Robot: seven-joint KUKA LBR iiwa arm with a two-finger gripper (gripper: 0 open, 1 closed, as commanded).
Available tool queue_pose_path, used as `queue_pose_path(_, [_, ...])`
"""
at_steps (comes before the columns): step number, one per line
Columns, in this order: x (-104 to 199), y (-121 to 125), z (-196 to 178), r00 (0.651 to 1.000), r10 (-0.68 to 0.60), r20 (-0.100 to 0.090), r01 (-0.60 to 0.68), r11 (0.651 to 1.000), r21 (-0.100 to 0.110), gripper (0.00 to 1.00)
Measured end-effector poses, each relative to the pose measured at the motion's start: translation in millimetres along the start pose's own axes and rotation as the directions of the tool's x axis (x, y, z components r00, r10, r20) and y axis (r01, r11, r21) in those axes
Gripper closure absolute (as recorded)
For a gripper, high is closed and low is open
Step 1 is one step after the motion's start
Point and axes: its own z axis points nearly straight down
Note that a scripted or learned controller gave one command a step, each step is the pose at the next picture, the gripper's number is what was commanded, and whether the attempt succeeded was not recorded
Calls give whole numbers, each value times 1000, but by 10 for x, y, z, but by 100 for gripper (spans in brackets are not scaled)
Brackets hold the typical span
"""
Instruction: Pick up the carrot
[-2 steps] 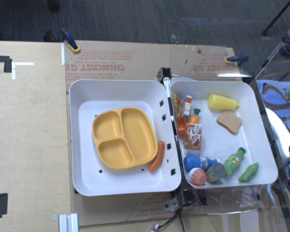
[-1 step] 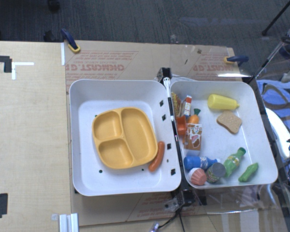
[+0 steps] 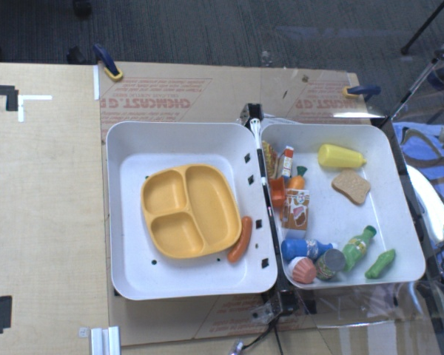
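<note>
The carrot looks like a small orange piece with a dark green top. It lies in the right bin near that bin's left wall, wedged among other toy foods. A brown and white carton sits just in front of it, and a red-orange piece lies at its left. A small bottle with a red and white label stands just behind it.
The right bin also holds a yellow piece, a bread slice, a green bottle, a green vegetable, a blue item and a grey can. The left bin holds a yellow divided plate and a sausage.
</note>
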Motion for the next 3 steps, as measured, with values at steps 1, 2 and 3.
queue_pose_path(1, [0,2,1,1000,0,0,0,1000,0,0])
queue_pose_path(2, [-32,-2,-99,1000,-1,8,1,1000,1,100])
queue_pose_path(3, [-33,0,-97,1000,-1,7,1,1000,1,0])
